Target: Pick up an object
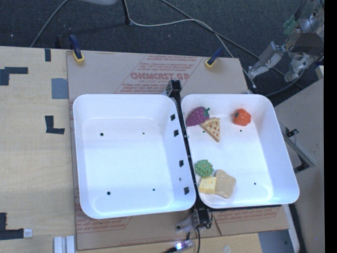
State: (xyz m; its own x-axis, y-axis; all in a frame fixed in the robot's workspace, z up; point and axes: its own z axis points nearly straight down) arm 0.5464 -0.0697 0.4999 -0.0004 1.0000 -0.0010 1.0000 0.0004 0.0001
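Note:
The right bin [279, 141] holds several toy foods. A purple grape bunch [197, 116] lies at its far left, touching a tan waffle wedge [212, 128]. An orange-red pepper [241, 117] sits at the far right. Near the front lie a green broccoli piece [204, 167], a yellow cheese block [207, 185] and a beige bread slice [225, 184], all close together. My gripper [271, 71] hangs above the bench past the bin's far right corner, well away from the food. It is open, and nothing is between its fingers.
The left bin [126, 157] stands beside the right one, with a black divider strip [181, 141] between them. Both rest on a cardboard sheet [158, 75] held by two clamps. Cables run over the dark floor behind.

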